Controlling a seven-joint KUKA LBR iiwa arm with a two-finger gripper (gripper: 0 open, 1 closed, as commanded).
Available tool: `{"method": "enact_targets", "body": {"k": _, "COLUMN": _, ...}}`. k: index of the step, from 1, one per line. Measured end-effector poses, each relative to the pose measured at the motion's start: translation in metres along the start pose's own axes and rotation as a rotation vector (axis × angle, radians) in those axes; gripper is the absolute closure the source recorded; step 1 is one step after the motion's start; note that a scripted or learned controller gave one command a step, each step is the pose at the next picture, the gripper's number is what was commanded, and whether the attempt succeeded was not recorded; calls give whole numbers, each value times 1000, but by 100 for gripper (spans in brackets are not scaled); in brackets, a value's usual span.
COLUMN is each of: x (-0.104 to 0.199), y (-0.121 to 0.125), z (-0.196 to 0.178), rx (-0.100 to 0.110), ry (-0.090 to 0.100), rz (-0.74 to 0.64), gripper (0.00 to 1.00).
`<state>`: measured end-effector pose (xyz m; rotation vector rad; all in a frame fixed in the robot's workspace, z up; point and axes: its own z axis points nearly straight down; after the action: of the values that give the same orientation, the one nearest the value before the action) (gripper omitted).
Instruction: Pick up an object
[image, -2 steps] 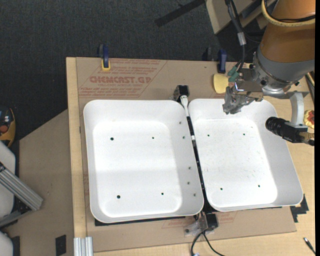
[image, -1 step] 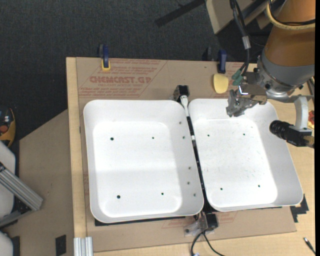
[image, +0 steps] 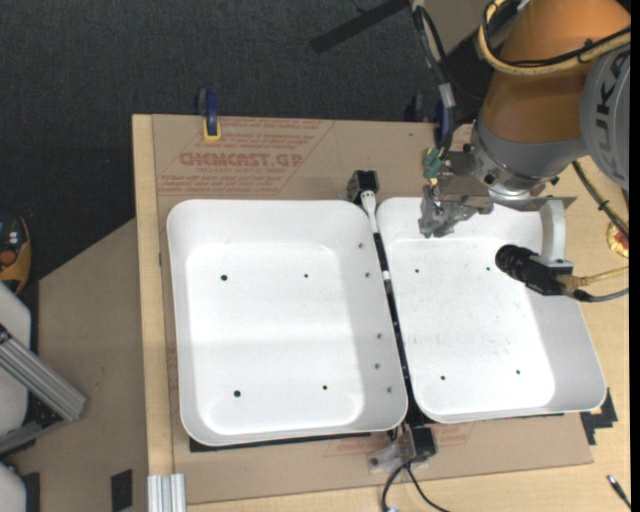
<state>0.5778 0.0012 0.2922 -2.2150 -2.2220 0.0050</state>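
The end effector (image: 437, 222), its grip state impossible to tell, hovers over the right bin (image: 500, 340), with no pickable object below to judge for weight or hold.

Single grey arm (image: 560, 120), orange band above wrist, entering from upper right of frame. Wrist angled downward and leftward. Gripper (image: 437, 222) at upper centre-right, pointing down; black cylindrical attachment (image: 528, 268) projecting below wrist.
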Motion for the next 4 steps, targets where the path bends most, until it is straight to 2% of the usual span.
{"method": "enact_targets", "body": {"k": 1, "x": 26, "y": -2, "z": -119, "rx": -21, "ry": 1, "rz": -1, "gripper": 100}}
{"method": "enact_targets", "body": {"k": 2, "x": 63, "y": 15, "z": -18, "rx": 6, "ry": 0, "rz": -1, "gripper": 100}}
{"method": "enact_targets", "body": {"k": 3, "x": 60, "y": -12, "z": -39, "rx": -3, "ry": 0, "rz": 3, "gripper": 100}}
{"method": "enact_targets", "body": {"k": 4, "x": 114, "y": 29, "z": 24, "rx": -1, "ry": 0, "rz": -1, "gripper": 100}}
